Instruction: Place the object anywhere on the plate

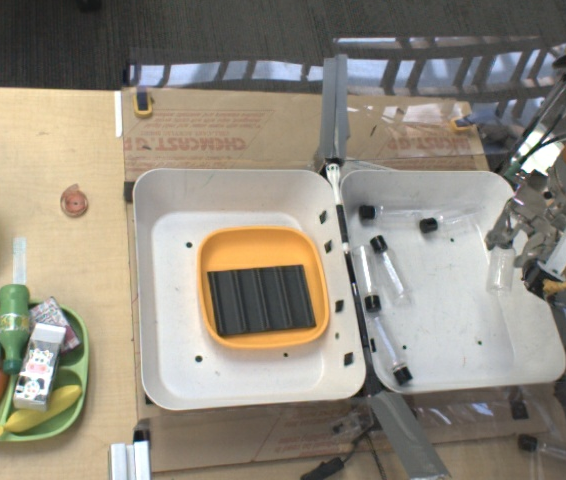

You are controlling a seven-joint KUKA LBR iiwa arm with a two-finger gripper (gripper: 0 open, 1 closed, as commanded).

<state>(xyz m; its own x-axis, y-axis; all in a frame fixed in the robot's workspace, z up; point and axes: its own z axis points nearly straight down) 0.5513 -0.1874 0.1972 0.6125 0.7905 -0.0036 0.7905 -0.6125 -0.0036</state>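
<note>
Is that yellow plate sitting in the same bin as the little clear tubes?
No. The yellow plate lies in the left bin, while the clear tubes are scattered in the right bin.

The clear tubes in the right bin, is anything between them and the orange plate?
Only the two bins' adjoining rims lie between the clear tubes and the orange plate. A dark ridged block lies on the plate's middle.
</note>
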